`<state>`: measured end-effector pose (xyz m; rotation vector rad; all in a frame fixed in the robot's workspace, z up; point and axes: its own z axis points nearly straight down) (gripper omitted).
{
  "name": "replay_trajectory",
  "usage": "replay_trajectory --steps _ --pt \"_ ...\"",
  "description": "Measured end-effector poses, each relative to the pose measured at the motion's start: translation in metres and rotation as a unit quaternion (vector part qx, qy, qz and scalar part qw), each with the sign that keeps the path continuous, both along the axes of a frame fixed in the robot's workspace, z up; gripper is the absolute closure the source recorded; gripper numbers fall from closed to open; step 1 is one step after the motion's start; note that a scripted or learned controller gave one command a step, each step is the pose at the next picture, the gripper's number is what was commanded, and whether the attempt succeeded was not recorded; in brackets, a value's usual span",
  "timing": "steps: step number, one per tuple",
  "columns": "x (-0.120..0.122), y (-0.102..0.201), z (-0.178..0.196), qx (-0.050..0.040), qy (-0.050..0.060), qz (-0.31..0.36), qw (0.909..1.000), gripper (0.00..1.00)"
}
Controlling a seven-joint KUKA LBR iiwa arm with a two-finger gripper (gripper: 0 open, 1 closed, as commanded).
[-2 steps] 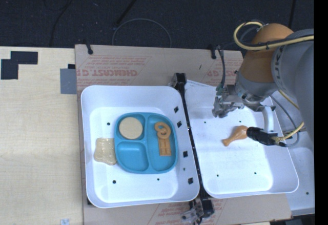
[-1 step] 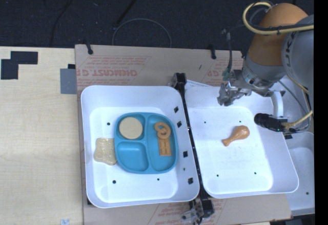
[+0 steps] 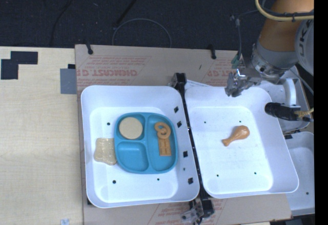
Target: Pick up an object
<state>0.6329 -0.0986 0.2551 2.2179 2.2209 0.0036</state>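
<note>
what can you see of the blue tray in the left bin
The blue tray looks like moulded plastic, rounded at the corners, with three compartments. It lies flat in the left bin, near the middle. Its upper left compartment holds a round tan disc; its right compartment holds a tan key-shaped piece; the lower left one shows bare blue. A pale piece like a slice of bread lies against its left edge on the bin floor.

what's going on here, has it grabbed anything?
Nothing grabbed yet. The gripper hangs over the back edge of the right bin, nothing visibly in it. A drumstick-shaped toy lies alone in that bin. The left bin holds a blue tray with a round piece and a key-shaped piece.
</note>
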Motion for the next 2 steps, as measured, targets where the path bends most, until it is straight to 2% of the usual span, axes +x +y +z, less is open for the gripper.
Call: replay_trajectory --steps 1,2 --pt "-0.023 0.039 -0.005 0.0010 0.004 0.001 1.0000 1.00" --pt "-0.036 0.092 -0.003 0.0014 0.004 0.002 1.0000 1.00"
